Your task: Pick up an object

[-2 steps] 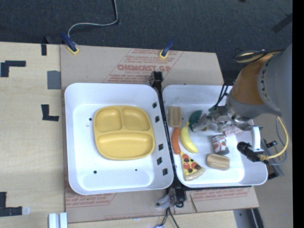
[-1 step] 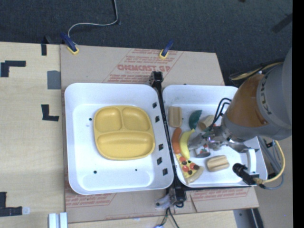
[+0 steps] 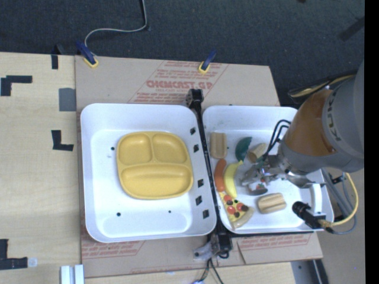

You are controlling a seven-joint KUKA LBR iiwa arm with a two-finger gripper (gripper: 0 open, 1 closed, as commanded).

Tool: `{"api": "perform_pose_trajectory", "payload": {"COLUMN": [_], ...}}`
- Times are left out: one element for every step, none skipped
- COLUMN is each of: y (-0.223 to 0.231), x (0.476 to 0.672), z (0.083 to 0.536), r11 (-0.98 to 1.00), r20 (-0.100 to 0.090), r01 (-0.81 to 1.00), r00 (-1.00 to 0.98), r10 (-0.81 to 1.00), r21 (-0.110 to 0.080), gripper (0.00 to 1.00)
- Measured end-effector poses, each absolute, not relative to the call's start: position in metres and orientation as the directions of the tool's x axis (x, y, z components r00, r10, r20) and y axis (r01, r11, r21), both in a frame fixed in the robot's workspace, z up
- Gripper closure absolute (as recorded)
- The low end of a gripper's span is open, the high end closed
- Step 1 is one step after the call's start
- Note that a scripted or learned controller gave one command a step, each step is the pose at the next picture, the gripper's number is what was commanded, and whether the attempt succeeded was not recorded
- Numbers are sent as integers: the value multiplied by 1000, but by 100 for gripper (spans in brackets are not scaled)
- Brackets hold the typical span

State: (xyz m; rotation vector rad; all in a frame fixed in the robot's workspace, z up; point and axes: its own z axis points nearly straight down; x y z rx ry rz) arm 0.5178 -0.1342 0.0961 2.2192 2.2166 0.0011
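Objects for the pick lie in the right bin [image 3: 260, 114]: a tan wooden block [image 3: 218, 144] near the divider, a dark green piece [image 3: 243, 147] beside it, a yellow banana [image 3: 230, 180] with an orange strip [image 3: 220, 173] along its left side, a pizza slice [image 3: 236, 209] dotted with red and black toppings at the front edge, and a small bread-like roll [image 3: 272, 203] just to its right. A pale tan piece [image 3: 256, 153] sits next to the green one.

Reaching in from the right, the grey arm with its orange band [image 3: 311, 123] comes down over this bin, and the gripper [image 3: 256, 179] is low among the toys — just right of the banana and above the roll. Its metal fingers [image 3: 254, 187] look spread a little, though I cannot tell how far, and nothing is visibly clamped between them.

On the table, the left bin [image 3: 95, 158] holds a yellow divided plate [image 3: 155, 164], well apart from the gripper.
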Motion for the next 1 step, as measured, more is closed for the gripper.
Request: {"api": "perform_pose_trajectory", "payload": {"y": [-95], "x": [539], "z": [190], "r11": [1], "r20": [-1], "r01": [1000], "r00": [-1], "r10": [1000], "r21": [1], "gripper": [100]}}
